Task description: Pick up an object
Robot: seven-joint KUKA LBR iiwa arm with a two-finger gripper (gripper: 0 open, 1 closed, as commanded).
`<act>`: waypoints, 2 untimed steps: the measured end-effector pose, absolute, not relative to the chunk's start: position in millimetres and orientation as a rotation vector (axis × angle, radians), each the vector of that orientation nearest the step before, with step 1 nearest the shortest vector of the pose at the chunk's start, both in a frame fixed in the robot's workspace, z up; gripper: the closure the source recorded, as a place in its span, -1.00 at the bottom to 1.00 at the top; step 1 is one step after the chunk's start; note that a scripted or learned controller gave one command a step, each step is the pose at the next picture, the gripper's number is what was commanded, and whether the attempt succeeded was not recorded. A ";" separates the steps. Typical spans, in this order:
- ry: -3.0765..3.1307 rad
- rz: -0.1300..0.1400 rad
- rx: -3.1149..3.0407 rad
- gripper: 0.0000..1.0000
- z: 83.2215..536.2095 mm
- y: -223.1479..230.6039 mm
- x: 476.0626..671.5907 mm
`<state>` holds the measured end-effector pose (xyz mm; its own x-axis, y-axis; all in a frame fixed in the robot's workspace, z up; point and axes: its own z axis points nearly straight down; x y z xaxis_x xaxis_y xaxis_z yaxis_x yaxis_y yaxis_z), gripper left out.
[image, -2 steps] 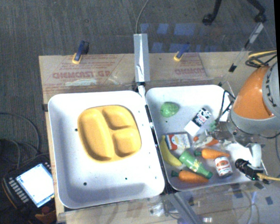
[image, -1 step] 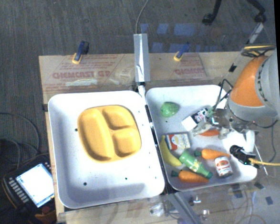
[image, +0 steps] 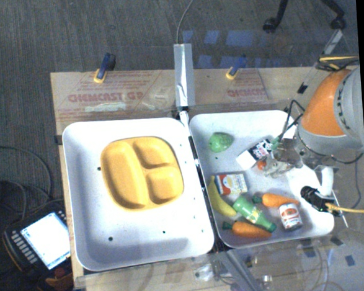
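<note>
the gripper (image: 275, 160) hangs low over the upper right part of the right bin (image: 264, 118), and whether it grips anything cannot be told from here. just to its left lies a small black and white packet (image: 256, 153). further left sits a green pepper (image: 219, 141). below are a small carton (image: 231, 184), a banana (image: 218, 202), a green bottle (image: 252, 211), two carrots (image: 278, 199) and a red can (image: 289, 216). the left bin (image: 89, 241) holds a yellow divided tray (image: 142, 171).
</note>
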<state>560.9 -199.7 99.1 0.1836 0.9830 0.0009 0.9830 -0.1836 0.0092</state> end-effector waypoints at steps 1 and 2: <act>2.003 0.010 2.412 -1.00 99.1 -199.8 560.8; 2.007 0.006 2.413 1.00 105.7 -198.7 560.3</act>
<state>560.3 -198.7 105.7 0.1821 0.9833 0.0011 0.9833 -0.1821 0.0042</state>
